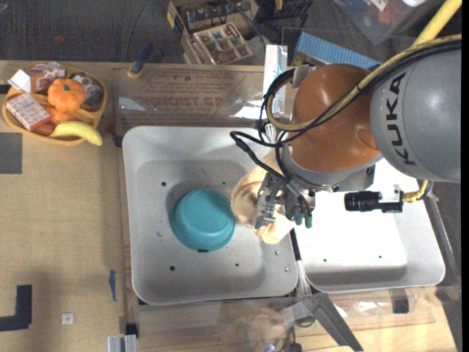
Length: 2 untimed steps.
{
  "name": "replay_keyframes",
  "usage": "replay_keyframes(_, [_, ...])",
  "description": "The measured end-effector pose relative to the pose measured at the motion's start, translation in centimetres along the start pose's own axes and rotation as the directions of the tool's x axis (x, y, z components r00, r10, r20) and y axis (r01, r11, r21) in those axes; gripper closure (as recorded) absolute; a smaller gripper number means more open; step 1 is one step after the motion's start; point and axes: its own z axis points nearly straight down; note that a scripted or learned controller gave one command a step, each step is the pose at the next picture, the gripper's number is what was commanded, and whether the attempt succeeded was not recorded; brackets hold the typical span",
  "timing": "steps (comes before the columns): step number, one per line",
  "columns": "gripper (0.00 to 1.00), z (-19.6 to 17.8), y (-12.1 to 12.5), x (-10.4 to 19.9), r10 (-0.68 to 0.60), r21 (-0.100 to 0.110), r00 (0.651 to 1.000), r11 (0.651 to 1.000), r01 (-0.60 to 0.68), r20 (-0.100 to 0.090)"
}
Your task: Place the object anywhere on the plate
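Though the L white bin [146, 167] has lots of bare flat floor, a smooth round teal dish [203, 220] sits mid-bin. Just R, by the bin's wall, the gripper [277, 213] hangs over a pale tan rounded thing [245, 195]; can't tell if clenched.

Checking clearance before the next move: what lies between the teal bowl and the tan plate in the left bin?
Nothing: in the camera view the teal plastic bowl sits right beside the round tan plate, rims meeting.

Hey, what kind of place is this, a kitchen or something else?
Probably a robotics lab, not a kitchen: a KUKA arm reaches over two white bins on a bench, with a basket of toy food and boxes of clutter on the floor behind.
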Motion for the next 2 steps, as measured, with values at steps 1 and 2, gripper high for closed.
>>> replay_keyframes(1, [1.0, -1.62, 3.36, 2.95, -0.222, 0.0, 0.975, 0.975, 0.222, 0.002])
replay_keyframes(2, [0.0, -1.62, 3.36, 2.95, -0.222, 0.0, 0.975, 0.975, 0.222, 0.002])
